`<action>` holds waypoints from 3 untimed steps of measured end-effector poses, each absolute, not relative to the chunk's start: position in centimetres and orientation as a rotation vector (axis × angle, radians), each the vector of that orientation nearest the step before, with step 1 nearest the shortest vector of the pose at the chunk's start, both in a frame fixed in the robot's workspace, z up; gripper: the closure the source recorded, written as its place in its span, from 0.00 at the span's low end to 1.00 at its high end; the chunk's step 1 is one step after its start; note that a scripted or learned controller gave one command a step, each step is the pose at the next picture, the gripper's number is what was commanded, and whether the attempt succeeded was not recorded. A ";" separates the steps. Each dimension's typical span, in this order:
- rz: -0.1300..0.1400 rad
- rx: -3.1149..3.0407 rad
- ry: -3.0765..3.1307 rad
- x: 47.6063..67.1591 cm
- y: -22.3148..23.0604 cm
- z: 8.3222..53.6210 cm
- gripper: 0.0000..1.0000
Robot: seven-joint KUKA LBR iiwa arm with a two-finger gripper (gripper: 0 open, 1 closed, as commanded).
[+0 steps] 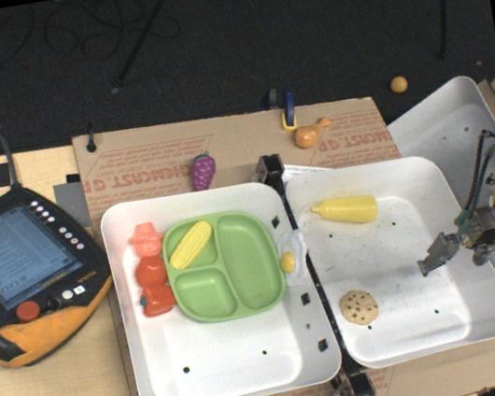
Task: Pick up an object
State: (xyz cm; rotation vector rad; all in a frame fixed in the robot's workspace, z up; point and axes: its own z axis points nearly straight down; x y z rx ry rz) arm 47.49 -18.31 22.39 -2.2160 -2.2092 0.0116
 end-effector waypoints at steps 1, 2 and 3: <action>0.001 -2.222 -2.220 47.8 -18.4 23.0 0.00; 0.004 -2.215 -2.218 47.3 -18.0 18.6 0.00; 0.004 -2.215 -2.218 47.2 -18.3 14.1 0.00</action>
